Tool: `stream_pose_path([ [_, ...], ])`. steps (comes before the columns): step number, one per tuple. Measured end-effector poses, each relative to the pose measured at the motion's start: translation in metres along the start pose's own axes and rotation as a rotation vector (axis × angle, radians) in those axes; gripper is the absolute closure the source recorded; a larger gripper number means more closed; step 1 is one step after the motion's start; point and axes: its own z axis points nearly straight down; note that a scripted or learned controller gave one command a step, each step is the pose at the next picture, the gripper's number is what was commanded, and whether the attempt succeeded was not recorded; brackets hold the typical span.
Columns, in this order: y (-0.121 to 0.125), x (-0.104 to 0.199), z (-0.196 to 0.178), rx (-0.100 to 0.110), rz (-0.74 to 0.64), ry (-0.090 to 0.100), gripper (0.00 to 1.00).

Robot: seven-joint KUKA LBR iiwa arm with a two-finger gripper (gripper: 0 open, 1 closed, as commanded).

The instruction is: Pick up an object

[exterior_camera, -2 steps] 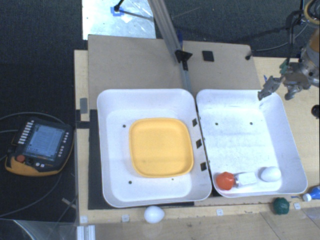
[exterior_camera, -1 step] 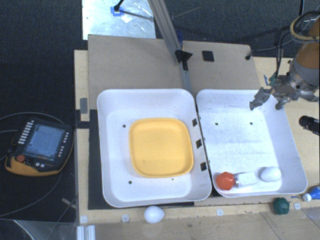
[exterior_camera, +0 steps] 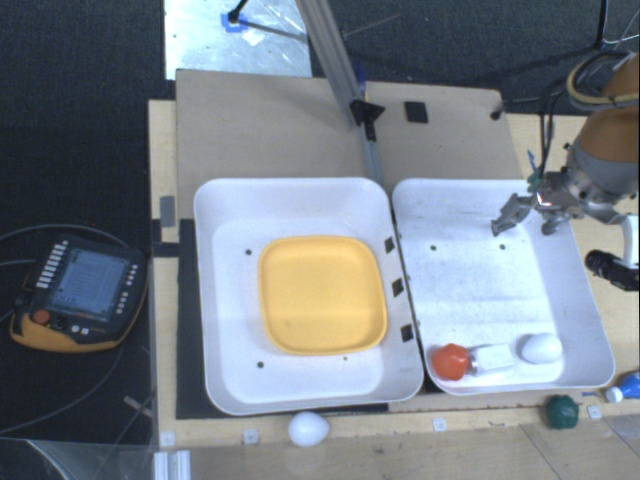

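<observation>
A square yellow plate (exterior_camera: pixel 323 294) lies flat in the left bin (exterior_camera: pixel 225 268). Along the front wall of the right bin (exterior_camera: pixel 480 278) sit a red-orange round object (exterior_camera: pixel 450 361), a small white bottle-like piece (exterior_camera: pixel 493 357) beside it, and a white egg shape (exterior_camera: pixel 541 348). My gripper (exterior_camera: pixel 523 225) hangs over the right bin's far right corner, well behind those three objects. It is open, with nothing between its fingers.
Outside the bins on the bench's front edge lie a white egg (exterior_camera: pixel 308 429), a dark green ball (exterior_camera: pixel 561 411) and a blue item (exterior_camera: pixel 627 388). A grey pole (exterior_camera: pixel 335 53) slants over the back. A teach pendant (exterior_camera: pixel 75 298) rests on the floor at left.
</observation>
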Motion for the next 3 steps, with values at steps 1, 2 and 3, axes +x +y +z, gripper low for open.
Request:
stream_pose_path([
  [1,0.008,-0.004,0.054,0.0,-0.001,0.0,0.0],
  [2,0.01,-0.005,0.041,-0.006,-0.002,-0.002,1.0],
  [3,0.015,-0.008,-0.004,-0.008,-0.001,-0.002,1.0],
])
